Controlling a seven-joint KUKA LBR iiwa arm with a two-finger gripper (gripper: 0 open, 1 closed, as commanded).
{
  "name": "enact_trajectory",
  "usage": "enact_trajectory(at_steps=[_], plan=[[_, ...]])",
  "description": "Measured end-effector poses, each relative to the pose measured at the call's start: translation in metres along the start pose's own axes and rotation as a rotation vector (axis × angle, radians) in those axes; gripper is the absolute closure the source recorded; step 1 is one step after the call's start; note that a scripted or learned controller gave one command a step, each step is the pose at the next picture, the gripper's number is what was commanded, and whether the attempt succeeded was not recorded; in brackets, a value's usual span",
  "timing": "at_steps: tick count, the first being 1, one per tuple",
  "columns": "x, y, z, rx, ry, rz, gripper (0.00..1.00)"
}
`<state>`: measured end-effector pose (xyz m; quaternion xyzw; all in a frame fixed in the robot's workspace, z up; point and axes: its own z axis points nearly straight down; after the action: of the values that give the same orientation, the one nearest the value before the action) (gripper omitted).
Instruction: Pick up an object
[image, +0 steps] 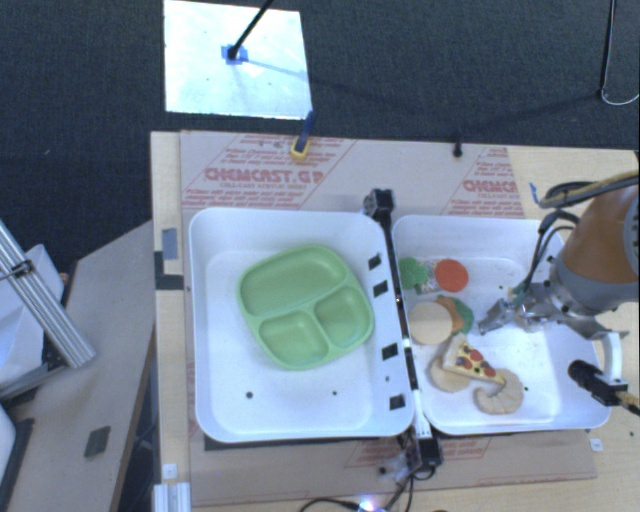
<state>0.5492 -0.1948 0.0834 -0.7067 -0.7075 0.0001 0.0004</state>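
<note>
While the arm reached in from the right, the scene stood as follows.

Left bin: the left bin held one green divided plate with three compartments, lying flat near the middle, a little toward the far side. Nothing lay on the plate.

Right bin: the right bin held the toy food, all gathered in its left half. A green piece lay at the far left, with a red round piece just beside it. Nearer to the camera lay a tan round bun with a bit of green and orange at its right edge. A pizza slice lay in front of the bun, touching a tan cookie-like piece at the near side.

Arm: the arm hung over the right half of the right bin, its orange band above the wrist.

Jaws: the gripper pointed left, toward the bun and the pizza slice, close to them but apart. I could not tell how far the jaws were open, and no object was seen between them.

Around: both bins stood on a printed cardboard sheet on the counter. A black clip strip ran between the bins. A pale square sheet lay on the dark floor beyond the counter.
</note>
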Motion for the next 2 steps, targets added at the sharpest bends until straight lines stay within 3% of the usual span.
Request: enact_trajectory(at_steps=[1, 2], plan=[[-0.001, 0.001, -0.012, -0.005, -0.002, 0.0, 1.0], [0.003, -0.003, -0.074, -0.008, -0.003, -0.003, 1.0]])
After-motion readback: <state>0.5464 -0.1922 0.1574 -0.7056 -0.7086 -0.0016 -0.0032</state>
